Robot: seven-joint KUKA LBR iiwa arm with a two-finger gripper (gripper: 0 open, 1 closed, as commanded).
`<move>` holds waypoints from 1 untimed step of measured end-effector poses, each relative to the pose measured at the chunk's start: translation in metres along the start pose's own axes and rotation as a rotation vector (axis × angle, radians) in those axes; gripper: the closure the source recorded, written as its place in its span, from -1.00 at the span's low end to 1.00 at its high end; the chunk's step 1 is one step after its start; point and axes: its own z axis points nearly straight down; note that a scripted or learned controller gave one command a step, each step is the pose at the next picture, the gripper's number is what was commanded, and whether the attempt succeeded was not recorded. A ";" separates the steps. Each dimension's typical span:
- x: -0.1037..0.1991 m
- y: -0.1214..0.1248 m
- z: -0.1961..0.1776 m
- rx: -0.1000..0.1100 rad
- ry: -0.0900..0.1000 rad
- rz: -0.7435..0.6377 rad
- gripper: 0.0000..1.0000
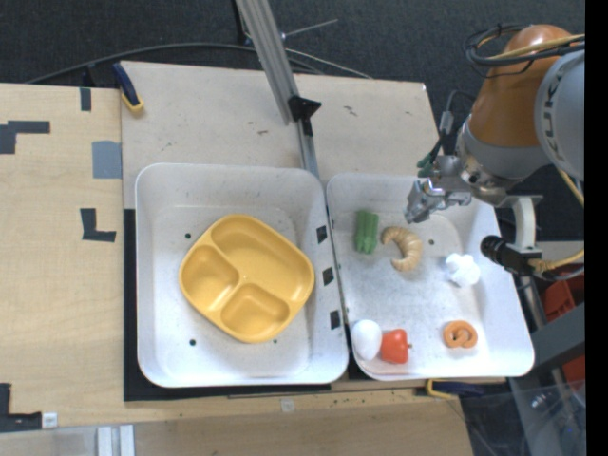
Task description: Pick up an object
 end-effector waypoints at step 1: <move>0.000 0.001 -0.020 0.002 0.001 0.000 1.00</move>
